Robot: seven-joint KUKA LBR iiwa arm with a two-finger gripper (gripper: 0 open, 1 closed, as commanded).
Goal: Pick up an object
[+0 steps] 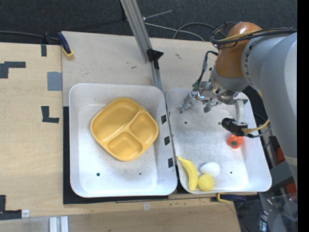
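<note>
Banana [189, 173] lies in right bin [256, 178], front-left corner, w/ a white egg [210, 168] & yellow lemon [206, 182] touching beside it. Gripper [197, 102] hangs over bin's far end, open, nothing betw fingers. Banana's well toward the near edge from it, long axis roughly front-to-back.

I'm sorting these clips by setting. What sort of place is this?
Most likely a robotics lab bench for pick-up trials: a robot arm reaches over two white bins, one holding a yellow plate, the other a toy banana.

Banana [189, 172], egg [210, 168], lemon [206, 182] clustered.
</note>
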